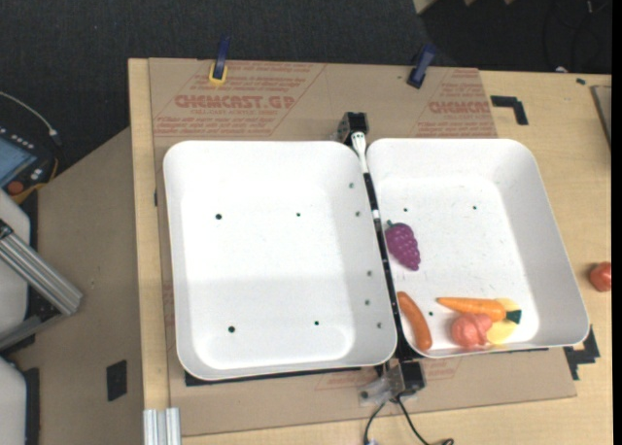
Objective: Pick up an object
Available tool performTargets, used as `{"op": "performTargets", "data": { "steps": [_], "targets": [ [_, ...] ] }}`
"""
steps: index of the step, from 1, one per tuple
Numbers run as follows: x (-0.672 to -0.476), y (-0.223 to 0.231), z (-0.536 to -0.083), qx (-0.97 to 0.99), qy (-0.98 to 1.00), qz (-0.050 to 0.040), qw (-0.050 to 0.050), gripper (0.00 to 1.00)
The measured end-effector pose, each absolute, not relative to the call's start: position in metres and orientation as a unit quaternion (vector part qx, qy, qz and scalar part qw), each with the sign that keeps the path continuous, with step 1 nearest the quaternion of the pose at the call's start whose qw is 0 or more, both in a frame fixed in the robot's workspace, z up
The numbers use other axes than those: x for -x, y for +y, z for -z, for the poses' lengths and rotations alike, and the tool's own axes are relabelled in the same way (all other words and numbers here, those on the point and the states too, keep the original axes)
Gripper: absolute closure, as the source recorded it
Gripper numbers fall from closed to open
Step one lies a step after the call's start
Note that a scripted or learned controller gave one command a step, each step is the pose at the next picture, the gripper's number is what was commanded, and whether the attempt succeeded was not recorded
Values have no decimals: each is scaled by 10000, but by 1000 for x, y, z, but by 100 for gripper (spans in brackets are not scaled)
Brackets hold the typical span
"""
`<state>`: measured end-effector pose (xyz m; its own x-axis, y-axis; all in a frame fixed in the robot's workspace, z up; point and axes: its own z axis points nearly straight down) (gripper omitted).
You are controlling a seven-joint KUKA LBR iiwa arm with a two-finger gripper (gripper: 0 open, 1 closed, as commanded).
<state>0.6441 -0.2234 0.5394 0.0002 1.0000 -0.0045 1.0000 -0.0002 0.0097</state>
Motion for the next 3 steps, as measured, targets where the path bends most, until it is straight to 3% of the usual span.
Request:
{"op": "performTargets", "data": {
  "steps": [1, 2, 3],
  "targets": [
    [-668, -188, -535, -7062, 7081, -12, 32, 100],
    [-659, -226, -536, -7081, 7061, -6, 32, 100],
    [-598, -225, -537, -7083, 7059, 2, -1, 100]
  ]
}}
